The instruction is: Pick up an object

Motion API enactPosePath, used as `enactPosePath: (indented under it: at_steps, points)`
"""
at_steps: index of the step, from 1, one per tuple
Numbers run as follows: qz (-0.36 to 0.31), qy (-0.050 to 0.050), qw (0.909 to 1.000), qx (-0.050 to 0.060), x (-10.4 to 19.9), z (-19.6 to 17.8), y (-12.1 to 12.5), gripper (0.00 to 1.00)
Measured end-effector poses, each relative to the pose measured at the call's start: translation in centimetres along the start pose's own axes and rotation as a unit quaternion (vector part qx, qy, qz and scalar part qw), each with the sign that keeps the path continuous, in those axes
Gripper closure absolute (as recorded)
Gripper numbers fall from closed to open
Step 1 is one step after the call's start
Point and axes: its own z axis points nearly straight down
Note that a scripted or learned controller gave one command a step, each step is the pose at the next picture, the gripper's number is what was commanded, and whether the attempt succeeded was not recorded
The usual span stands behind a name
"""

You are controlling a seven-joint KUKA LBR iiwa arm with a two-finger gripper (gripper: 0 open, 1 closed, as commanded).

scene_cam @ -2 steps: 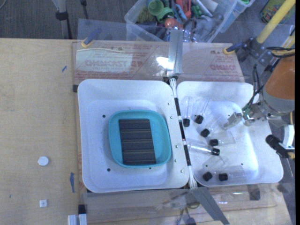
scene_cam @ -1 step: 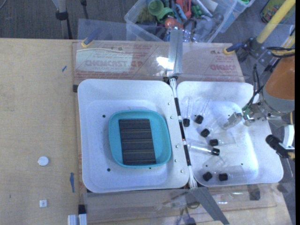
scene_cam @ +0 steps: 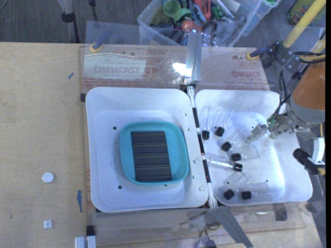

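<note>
The metal pincer point(scene_cam: 257, 132) hangs low over the right shallow white bin point(scene_cam: 289, 182); whether it is spread or pressed together I cannot tell. Clear plastic vials with black caps point(scene_cam: 226, 146) lie scattered beneath and left of it. The left white bin point(scene_cam: 103, 107) holds a teal square tray point(scene_cam: 153, 152).

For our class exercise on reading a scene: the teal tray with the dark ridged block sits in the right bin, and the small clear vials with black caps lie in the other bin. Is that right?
Not quite. The camera view shows the teal tray with the dark ridged block in the left bin, not the right. The clear vials with black caps lie in the right bin, as the other bin.
</note>
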Motion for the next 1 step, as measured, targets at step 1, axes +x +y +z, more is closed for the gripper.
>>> enactPosePath:
  at_steps: [1]
  points:
    - [0.000, 0.000, 1.0000, 0.000, 0.00, 0.00, 0.00, 0.00]
